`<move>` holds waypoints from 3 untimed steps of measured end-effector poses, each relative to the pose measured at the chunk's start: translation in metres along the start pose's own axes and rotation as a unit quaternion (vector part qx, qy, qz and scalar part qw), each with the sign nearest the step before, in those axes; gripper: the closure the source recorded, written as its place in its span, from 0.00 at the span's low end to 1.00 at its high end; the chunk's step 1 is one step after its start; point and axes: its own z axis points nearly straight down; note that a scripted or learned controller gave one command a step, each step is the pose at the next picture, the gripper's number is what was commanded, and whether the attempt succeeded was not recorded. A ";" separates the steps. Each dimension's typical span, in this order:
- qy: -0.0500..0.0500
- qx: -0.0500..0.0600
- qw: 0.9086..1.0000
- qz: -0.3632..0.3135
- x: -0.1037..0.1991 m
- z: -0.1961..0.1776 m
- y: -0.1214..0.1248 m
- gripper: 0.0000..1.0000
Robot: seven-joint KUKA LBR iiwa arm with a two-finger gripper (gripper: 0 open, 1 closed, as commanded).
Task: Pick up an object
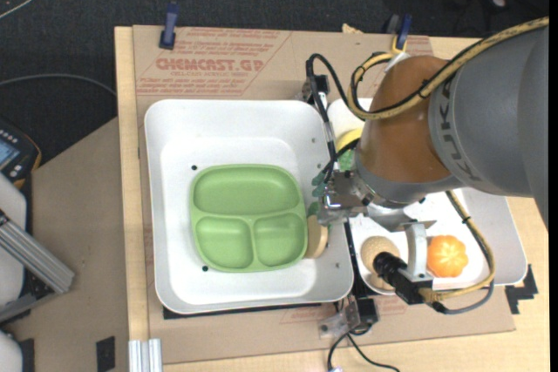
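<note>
**Gripper low at the shared wall, plate and orange lying loose**

The grey arm (493, 118) reaches in from the right. Its orange band (405, 131) and wrist cover much of the right bin (506, 226). Below the wrist, the gripper (329, 203) sits low at the wall the two bins share, on the left bin's side of it. The wrist hides it from above, so I cannot tell whether it is wide or narrow.

The left bin (166, 187) holds a green plate (248, 218) lying flat in the middle of the bin floor. The plate has three compartments: one long one on the far side and two smaller ones on the near side. A small tan piece (316, 238) lies just beside the plate's right edge, below the gripper. It may be touching the plate, though the gap is too tight to judge from this angle.

In the right bin, an orange fruit (447, 257) rests near the front, apart from the gripper. A round tan thing (375, 251) lies to its left, close to the shared wall. On the far side of the wrist, also by that wall, a yellow thing (349, 138) shows with a bit of green (346, 159) just beside it. The arm hides most of both.

The bins stand on a cardboard-covered bench (218, 65), which has blue clamps (168, 26) at its far edge.
</note>
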 end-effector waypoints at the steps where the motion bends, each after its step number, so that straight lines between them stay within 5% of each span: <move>1: -0.001 -0.014 1.000 0.003 -0.004 -0.177 0.016 1.00; 2: -0.003 -0.007 1.000 0.007 -0.057 -0.212 0.000 1.00; 3: -0.003 -0.006 1.000 0.004 -0.053 -0.220 0.001 1.00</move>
